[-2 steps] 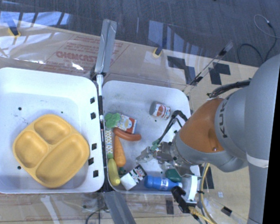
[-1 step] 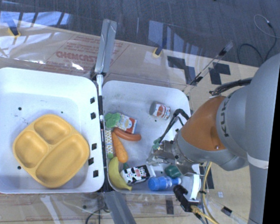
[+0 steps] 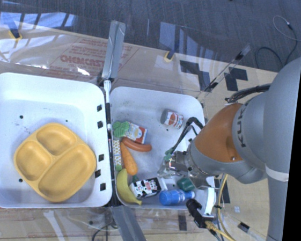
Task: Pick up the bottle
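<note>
Bottle: a blue plastic bottle is seen lying on its side at the near edge of the right bin, close to that bin's near right corner.
Long axis: the bottle is laid roughly left to right across the view, slightly tilted, with the narrower capped end turned to the right and a little up-frame and the rounded base turned left.
Claw: the claw is seen low over the right bin, under the orange band of the grey arm; its state cannot be told, as the parts are hidden by the wrist and by glare.
Bottle relative to claw: the bottle is found just below the claw in the view, nearer the camera, close to it; contact cannot be made out.
Neighbours: a black-and-white cow-patterned carton is set just left of the bottle, beside a yellow banana; an orange carrot, a reddish sausage and a small can are spread further up the bin.
Left bin: a smooth yellow divided tray is held by the left bin.
Materials: both bins are of shallow white plastic, and the desk is covered by a glossy clear sheet.
</note>
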You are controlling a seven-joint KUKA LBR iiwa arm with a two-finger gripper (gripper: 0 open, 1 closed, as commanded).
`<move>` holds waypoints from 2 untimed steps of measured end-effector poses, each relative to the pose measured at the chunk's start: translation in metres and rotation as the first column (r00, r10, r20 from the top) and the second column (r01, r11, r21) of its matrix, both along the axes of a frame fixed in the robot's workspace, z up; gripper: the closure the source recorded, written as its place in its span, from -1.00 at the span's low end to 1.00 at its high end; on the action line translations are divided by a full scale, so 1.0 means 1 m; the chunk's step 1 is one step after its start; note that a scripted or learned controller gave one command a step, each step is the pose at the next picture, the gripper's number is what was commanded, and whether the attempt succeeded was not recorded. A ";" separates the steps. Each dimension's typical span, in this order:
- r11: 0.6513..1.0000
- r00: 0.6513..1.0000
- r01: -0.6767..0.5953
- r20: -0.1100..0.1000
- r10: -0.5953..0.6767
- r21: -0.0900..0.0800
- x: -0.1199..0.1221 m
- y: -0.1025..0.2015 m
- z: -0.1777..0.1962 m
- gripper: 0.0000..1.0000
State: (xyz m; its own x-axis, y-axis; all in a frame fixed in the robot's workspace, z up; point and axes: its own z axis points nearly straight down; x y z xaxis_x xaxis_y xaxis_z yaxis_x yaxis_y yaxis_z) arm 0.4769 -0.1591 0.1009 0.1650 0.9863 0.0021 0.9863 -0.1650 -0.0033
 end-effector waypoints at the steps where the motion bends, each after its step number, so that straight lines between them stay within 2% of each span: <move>1: 0.885 0.885 -0.466 0.003 0.466 -0.003 0.029 -0.032 -0.009 -1.00; 2: 0.792 0.792 -0.610 0.002 0.610 0.000 0.000 -0.051 -0.009 -1.00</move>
State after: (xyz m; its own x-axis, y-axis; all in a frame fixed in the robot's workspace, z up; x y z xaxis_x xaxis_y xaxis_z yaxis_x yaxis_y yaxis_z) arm 0.4770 -0.2097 0.0918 -0.4712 0.8820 0.0028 0.8820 0.4712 -0.0009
